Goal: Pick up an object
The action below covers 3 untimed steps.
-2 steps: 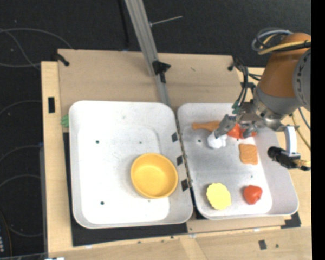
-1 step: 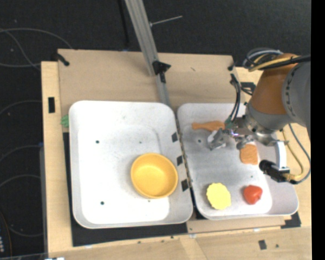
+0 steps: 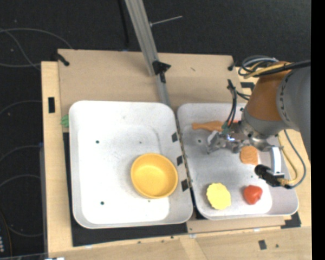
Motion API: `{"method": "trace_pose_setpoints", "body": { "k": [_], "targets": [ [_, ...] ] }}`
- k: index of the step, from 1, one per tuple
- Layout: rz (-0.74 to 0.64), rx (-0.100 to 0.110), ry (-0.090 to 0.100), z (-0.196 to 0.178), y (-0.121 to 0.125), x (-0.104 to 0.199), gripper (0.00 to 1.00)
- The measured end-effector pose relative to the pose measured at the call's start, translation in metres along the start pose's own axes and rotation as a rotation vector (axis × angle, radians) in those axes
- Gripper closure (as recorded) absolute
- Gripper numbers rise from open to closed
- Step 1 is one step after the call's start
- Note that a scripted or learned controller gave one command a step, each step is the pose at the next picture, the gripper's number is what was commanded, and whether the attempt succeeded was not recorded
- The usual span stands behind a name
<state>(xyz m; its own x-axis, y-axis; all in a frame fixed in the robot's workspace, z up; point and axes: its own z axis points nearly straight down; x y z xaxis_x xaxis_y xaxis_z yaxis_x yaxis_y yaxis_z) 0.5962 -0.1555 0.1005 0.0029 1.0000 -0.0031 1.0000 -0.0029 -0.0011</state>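
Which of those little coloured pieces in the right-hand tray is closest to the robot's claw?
The long orange piece, lying just left of the gripper. The round orange one, the yellow one and the red one lie farther off.

Bench (image 3: pixel 108 77) with two bins (image 3: pixel 114 129)

A round yellow plastic bowl (image 3: pixel 154 175) sits in the left shallow white bin (image 3: pixel 97 123); the right shallow white bin (image 3: pixel 200 118) holds perhaps four small pieces.
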Motion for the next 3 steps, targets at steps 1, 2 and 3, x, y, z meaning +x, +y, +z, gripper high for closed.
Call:
{"method": "trace_pose_setpoints", "body": {
  "k": [1, 2, 3],
  "targets": [
    [0.004, -0.004, 0.002, -0.012, 0.001, 0.000, 1.00],
    [0.003, -0.009, 0.002, -0.076, 0.002, -0.004, 1.00],
    [0.000, -0.003, 0.002, -0.120, 0.005, -0.012, 1.00]
  ]
}}
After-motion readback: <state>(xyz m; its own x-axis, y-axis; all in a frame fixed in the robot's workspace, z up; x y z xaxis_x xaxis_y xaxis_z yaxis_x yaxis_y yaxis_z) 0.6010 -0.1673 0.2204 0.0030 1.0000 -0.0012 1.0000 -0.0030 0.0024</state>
